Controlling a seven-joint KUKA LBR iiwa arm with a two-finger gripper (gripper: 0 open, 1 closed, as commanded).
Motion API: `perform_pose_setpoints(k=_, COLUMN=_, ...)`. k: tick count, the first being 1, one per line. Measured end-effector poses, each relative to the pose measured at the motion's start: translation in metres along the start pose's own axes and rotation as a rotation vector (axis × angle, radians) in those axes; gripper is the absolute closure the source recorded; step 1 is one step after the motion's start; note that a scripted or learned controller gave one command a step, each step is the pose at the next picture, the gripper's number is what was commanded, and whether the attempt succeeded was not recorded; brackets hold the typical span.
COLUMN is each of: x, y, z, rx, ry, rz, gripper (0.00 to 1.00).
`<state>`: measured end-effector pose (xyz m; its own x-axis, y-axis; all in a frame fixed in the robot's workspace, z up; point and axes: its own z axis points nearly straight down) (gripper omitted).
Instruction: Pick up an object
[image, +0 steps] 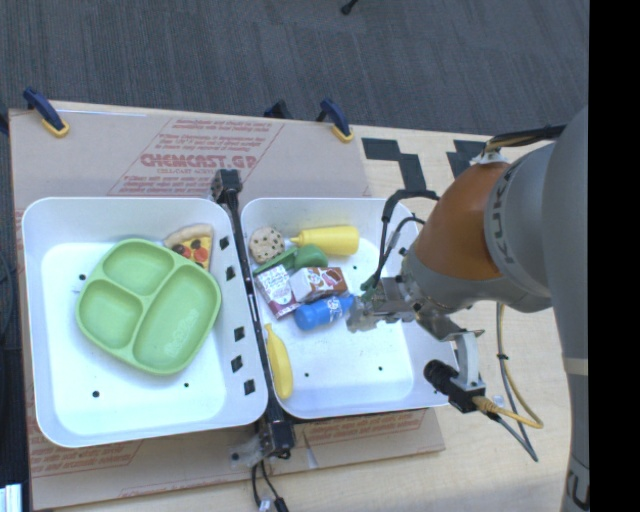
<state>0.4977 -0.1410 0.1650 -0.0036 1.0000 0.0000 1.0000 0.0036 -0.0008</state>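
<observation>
The right bin holds a cluster of small items: a blue bottle, a red-and-white snack packet, a brown packet, a green item, a yellow bottle-shaped toy, a spotted cookie and a yellow banana by the left wall. My gripper hangs low over the right bin, right at the blue bottle's right end. The wrist hides the fingertips.
The left bin carries a green divided plate and a pizza-slice toy at its upper right. A black divider clamp joins the bins. The arm's orange band and cables cover the right bin's right wall.
</observation>
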Motion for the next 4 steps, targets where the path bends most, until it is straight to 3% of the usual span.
perform_pose_setpoints(k=1, x=-0.071, y=0.031, z=0.006, rx=0.000, ry=0.000, rz=0.000, gripper=1.00)
perform_pose_setpoints(k=2, x=-0.024, y=-0.021, z=-0.044, rx=0.000, ry=0.002, rz=-0.002, gripper=1.00)
perform_pose_setpoints(k=3, x=-0.038, y=0.040, z=-0.100, rx=-0.002, ry=-0.001, rz=-0.002, gripper=1.00)
perform_pose_setpoints(k=4, x=-0.030, y=0.158, z=-0.031, rx=0.001, ry=0.000, rz=-0.003, gripper=1.00)
